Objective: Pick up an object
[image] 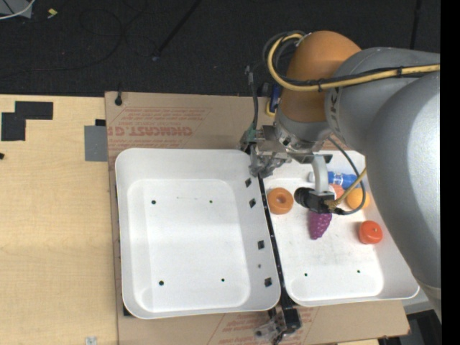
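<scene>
Pincer (263, 161): over far-left corner of right bin (330, 273); opening cannot be told.
Orange ring (280, 200): just right of pincer, nearer camera, lying free.
Purple piece (320, 224): farther right of pincer; possibly grapes.

A brown cardboard sheet (172, 121) with red print lies on a pale wooden bench top (50, 228). Left of the sheet, black angular patches (25, 117) and a grey rectangle (94, 141) mark the wood. Beyond the sheet's far edge spreads a dark surface (108, 42), perhaps carpeted floor, crossed by thin cables (180, 21). The light is even.
</scene>
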You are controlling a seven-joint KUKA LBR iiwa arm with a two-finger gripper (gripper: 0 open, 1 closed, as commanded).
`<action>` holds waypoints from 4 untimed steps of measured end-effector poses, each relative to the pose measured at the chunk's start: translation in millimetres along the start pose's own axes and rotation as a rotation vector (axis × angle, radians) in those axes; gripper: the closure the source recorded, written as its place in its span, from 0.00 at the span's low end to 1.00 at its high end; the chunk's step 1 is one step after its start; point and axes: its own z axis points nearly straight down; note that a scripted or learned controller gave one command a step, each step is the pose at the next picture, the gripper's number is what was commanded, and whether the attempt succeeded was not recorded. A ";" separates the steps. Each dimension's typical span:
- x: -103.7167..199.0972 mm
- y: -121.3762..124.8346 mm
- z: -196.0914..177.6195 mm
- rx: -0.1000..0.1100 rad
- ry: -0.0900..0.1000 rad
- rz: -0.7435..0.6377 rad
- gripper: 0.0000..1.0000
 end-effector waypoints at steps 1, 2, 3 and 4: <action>54.9 0.2 -31.2 -0.001 0.001 0.001 1.00; 152.7 0.4 -62.8 -0.003 0.001 -0.003 1.00; 211.9 0.9 -64.3 -0.001 0.000 0.001 1.00; 212.7 0.9 -253.1 -0.012 0.003 0.001 1.00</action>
